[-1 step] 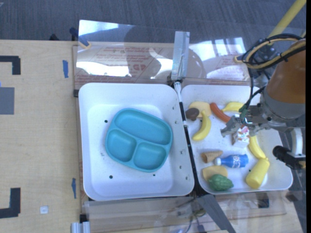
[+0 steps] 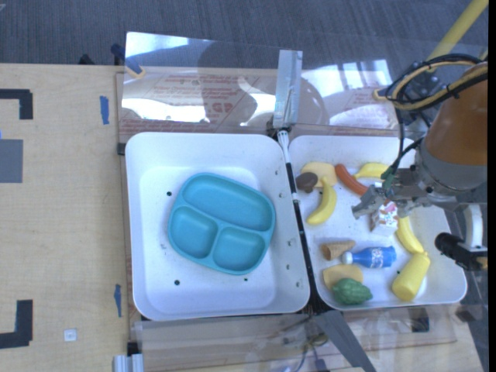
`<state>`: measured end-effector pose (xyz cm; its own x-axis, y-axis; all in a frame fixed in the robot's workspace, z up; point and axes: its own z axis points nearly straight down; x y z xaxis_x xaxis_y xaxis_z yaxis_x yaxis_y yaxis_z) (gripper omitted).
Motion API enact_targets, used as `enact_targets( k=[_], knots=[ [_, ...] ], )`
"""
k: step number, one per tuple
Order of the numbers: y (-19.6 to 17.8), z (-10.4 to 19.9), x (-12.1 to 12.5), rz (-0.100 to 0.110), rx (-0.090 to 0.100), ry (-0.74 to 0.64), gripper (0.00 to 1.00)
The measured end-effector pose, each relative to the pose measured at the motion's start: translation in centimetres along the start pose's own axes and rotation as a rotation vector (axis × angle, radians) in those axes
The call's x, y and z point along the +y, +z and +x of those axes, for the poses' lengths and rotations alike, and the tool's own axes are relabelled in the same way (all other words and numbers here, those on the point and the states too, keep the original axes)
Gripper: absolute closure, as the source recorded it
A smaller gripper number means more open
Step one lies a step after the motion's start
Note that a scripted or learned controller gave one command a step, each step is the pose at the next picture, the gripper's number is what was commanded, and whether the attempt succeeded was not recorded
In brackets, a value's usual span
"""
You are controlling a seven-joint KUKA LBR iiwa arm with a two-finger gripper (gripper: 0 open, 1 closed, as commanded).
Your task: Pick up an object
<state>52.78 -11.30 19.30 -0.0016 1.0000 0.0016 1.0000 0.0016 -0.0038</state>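
The right bin (image 2: 453,289) holds several toy foods. Among them are a banana (image 2: 325,204), an orange sausage (image 2: 350,180), a brown lump (image 2: 308,181), a blue bottle (image 2: 372,257), a green vegetable (image 2: 353,291) and a yellow piece (image 2: 411,276). My gripper (image 2: 378,204) hangs low over the middle of this bin. A small white and pink object (image 2: 387,217) lies right beside or under its tip. Whether the gripper touches that object is unclear.
The left bin (image 2: 147,208) holds a blue divided plate (image 2: 221,223). A second banana (image 2: 409,237) and a brown cone (image 2: 337,249) lie near the gripper. A clear panel (image 2: 201,84) stands behind the bins. Cables (image 2: 426,84) loop above the orange wrist band.
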Motion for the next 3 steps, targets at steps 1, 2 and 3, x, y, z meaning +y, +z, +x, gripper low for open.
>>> enact_targets(
  k=[1, 2, 3],
  knots=[
    [7.5, -2.6, 5.5, -0.038, -0.011, 0.046, 0.00],
    [8.5, -5.5, 8.9, -0.042, -0.008, 0.060, 0.00],
    [6.8, -6.0, 9.4, -0.062, -0.022, 0.058, 1.00]
  ],
)
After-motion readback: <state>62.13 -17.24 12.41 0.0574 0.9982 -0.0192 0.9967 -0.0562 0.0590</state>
